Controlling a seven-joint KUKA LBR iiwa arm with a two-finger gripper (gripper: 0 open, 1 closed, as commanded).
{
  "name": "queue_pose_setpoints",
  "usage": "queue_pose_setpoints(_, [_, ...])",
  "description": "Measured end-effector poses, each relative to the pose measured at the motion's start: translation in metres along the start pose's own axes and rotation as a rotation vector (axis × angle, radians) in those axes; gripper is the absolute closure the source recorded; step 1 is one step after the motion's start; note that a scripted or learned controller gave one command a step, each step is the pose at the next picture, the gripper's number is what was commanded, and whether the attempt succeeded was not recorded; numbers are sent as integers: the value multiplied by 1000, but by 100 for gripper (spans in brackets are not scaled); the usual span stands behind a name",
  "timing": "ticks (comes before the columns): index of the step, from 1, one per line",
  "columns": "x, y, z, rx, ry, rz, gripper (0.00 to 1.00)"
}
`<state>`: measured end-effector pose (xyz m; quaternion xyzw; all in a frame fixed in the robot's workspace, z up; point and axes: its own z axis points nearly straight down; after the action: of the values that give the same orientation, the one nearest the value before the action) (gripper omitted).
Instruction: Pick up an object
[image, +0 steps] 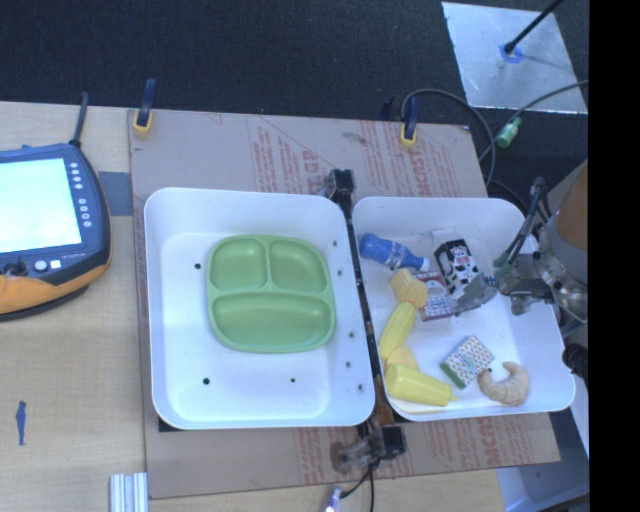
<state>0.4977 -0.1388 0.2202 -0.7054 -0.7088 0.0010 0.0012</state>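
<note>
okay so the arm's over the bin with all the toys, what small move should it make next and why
Probably a short lift straight up to test the grasp. The gripper sits low in the right bin, at the black-and-white toy and the flat packet, but whether anything is between its fingers can't be told. Rising a little would show that, without bumping the blue bottle nearby.

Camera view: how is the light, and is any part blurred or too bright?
Camera view: light is bright and even; the right bin and left bin look nearly washed out at their white walls; the green plate is sharp; the tool is dark and slightly soft; the handheld screen glares white.
</note>
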Motion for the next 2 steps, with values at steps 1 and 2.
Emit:
queue_pose_setpoints(1, [26, 48, 64, 3, 0, -2, 0])
queue_pose_setpoints(2, [26, 68, 129, 3, -1, -2, 0])
